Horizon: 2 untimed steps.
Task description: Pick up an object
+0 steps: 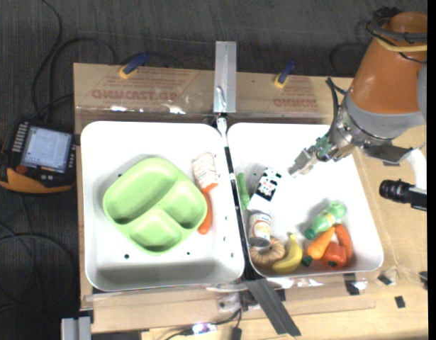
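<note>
At the near edge of the right shallow white bin (366, 211), a heap of toy food crowds the front wall: a coiled brown ring-shaped piece (264, 249) at the left, a yellow plastic banana (291, 255) curving beside it and touching it, then an orange carrot-like piece (320, 242), a red-orange piece (337, 248) against the front right corner, and a green bottle-shaped toy (325, 220) lying tilted on top of the orange ones. Just behind the ring stands a small can with a white and orange label (260, 224), and farther back a white block with black dots like a die (269, 183) sits near the dividing wall, beside a thin green stick (242, 190) that lies along that wall. In the left shallow white bin (97, 261), a light green plastic tray with three compartments (154, 204) fills the middle, tilted slightly; an orange carrot-shaped stick (206, 211) lies along its right edge, with a white packet printed in red (203, 167) at its far end. Both bins rest side by side on the brown surface (409, 261). Over the far part of the right bin hangs the hand (301, 163), just right of the die and apart from it; whether it is open or closed, I cannot tell, and nothing is seen in it.
</note>
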Available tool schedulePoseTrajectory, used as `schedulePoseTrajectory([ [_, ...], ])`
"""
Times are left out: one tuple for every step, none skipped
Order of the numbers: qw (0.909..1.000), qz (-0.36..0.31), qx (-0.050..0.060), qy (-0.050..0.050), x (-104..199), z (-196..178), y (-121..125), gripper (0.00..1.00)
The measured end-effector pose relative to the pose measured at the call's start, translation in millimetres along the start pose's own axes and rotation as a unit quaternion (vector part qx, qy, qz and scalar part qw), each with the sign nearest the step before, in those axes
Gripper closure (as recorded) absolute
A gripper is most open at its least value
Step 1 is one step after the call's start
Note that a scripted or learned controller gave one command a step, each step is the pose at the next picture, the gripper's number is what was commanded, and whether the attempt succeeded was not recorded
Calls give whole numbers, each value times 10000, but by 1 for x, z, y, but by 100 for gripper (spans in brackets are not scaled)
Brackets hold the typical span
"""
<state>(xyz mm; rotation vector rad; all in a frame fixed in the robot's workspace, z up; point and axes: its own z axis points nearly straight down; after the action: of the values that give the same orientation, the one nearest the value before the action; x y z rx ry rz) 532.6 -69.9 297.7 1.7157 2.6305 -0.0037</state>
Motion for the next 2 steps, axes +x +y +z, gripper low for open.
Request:
schedulePoseTrajectory([
  [9963,859,22,17,119,85,-2,100],
  [9994,333,3,4,72,35,41,100],
])
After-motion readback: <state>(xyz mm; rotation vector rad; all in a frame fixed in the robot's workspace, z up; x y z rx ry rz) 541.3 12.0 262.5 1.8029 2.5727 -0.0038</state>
